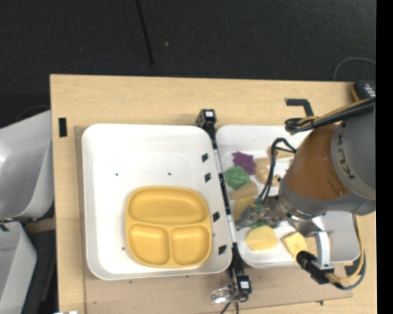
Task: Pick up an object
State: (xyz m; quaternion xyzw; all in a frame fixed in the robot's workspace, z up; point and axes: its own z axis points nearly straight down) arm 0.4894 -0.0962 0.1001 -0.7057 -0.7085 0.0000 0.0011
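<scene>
Bench [150,100]: two white bins are being borne side by side. Left bin [105,175]: a yellow divided tray [168,226] is being held. Right bin [249,136]: small objects are being kept in a heap, among them a green piece [236,176], a purple piece [243,159] and a pale yellow block [262,239]. Gripper [257,213]: lowered among these; its grip state cannot be told.

A grey robot arm [354,156] reaches in from the right, its orange band [314,165] above the wrist. The wrist points down and to the left. The gripper [254,212] sits low, its dark parts bunched together and hard to make out.
</scene>
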